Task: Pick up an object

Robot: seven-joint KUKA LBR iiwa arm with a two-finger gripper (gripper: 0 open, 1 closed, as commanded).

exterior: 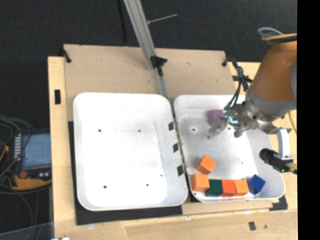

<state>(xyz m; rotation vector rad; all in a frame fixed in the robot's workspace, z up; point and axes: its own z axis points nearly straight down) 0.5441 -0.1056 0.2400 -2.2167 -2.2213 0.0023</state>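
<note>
The grey two-finger gripper (226, 129) hung with fingers spread apart, grasping nothing, just below the small purple block (215, 116) in the right white plastic bin (186, 109). Nothing looked lifted yet; closing and raising remained.

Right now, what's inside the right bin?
The right bin holds a purple block beside the gripper, a loose orange block, and a row along its near edge: orange, green, orange, orange, blue. The arm covers the bin's right side.
</note>
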